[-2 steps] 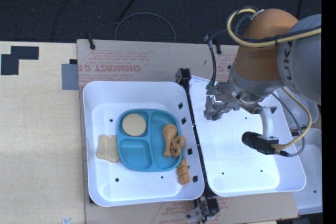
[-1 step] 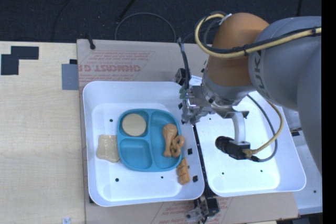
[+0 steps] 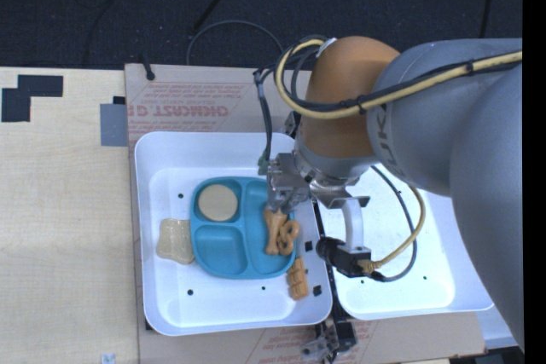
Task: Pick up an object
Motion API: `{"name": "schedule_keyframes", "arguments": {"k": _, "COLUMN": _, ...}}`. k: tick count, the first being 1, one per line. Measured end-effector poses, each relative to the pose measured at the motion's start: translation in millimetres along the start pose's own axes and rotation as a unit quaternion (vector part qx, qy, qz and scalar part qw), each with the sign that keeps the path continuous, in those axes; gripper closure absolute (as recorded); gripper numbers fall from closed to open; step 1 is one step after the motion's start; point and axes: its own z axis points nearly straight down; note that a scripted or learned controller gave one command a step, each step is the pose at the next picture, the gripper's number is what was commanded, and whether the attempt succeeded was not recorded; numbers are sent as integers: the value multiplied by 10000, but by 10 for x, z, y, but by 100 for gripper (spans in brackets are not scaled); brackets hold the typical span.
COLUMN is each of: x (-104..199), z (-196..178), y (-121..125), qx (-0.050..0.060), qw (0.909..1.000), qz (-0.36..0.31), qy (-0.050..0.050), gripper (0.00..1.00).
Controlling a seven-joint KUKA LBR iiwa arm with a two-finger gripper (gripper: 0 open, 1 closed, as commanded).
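Gripper low over the right part of a blue divided tray in the left white bin, just above a pretzel-shaped piece. Cannot tell the finger state. Round beige disc in the tray; pale sponge-like piece beside it, small brown piece near the right rim.

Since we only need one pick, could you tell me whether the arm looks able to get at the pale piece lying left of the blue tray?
Probably yes: the pale piece lies alone on the left bin's floor beside the blue tray, with nothing over it, and the gripper hangs nearby above the tray.
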Motion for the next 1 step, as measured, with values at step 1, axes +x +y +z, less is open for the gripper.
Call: {"name": "schedule_keyframes", "arguments": {"k": 1, "x": -18, "z": -4, "y": 5, "qx": -6, "qw": 10000, "qz": 14, "qy": -8, "gripper": 0}}
